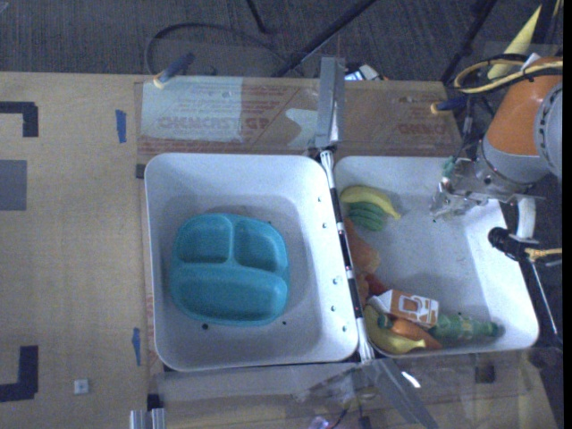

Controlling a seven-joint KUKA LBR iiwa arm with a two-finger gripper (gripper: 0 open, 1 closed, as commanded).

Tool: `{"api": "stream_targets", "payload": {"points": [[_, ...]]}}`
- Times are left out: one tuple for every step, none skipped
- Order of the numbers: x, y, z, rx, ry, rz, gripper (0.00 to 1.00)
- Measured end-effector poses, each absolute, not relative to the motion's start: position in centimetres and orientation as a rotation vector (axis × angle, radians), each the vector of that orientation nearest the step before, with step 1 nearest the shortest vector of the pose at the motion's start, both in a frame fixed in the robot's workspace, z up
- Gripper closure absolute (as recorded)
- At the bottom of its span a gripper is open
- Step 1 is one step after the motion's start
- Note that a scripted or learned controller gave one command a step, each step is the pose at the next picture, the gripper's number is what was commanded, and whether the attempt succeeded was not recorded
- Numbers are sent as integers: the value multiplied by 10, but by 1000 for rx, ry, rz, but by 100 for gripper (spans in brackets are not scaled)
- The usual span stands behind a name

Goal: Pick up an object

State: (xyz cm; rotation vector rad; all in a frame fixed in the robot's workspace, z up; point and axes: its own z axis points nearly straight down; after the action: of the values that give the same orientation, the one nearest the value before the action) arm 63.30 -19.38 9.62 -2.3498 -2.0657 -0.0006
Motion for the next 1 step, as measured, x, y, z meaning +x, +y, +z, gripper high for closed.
{"api": "stream_targets", "payload": {"points": [[640, -186, 192, -2708, -1595, 1, 100]]}}
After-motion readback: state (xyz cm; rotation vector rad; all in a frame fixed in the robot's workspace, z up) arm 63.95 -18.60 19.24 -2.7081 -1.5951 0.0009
